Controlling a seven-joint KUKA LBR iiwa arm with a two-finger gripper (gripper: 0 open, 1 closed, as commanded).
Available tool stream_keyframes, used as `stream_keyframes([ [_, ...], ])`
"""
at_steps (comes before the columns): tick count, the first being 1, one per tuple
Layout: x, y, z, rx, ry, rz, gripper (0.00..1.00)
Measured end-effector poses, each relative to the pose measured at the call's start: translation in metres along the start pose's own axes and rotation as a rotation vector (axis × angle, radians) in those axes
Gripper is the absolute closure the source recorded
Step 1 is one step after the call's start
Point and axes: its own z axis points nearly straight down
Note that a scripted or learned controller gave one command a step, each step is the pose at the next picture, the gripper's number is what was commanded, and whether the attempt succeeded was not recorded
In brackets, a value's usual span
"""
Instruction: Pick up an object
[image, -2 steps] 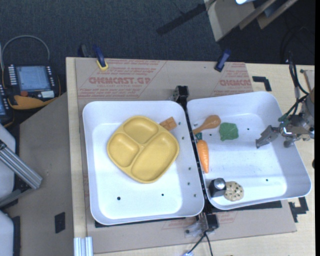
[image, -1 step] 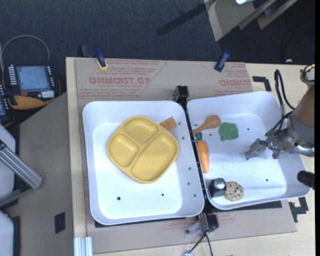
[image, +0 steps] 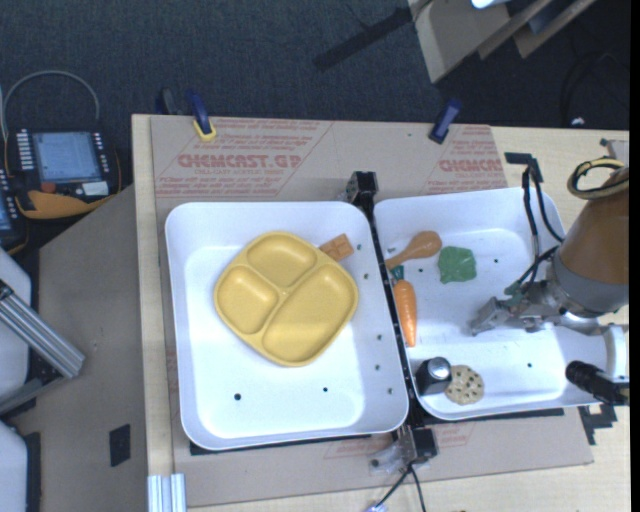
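Grey two-finger tool (image: 487, 318) low over bare white bin floor (image: 520, 365), finger spread unclear, green lump (image: 457, 265) up-left, round cookie (image: 464, 384) below-left, brown cardboard-topped table (image: 300, 150) beyond.

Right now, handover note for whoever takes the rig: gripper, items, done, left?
Gripper: low over the right bin, mid-floor, nothing visibly between its fingers; open or shut is unclear.
Right bin items: carrot along the left wall, wooden spoon-like piece and green piece toward the back, cookie and a small black-and-silver item at the front.
Left bin: yellow divided plate, small brown block at its back edge.
Done: no pick visible.
Left: grasp and lift one object.
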Motion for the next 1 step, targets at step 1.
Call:
stream_keyframes([
  [1, -0.002, 0.0022, -0.014, -0.01, -0.006, 0.001, 1.0],
])
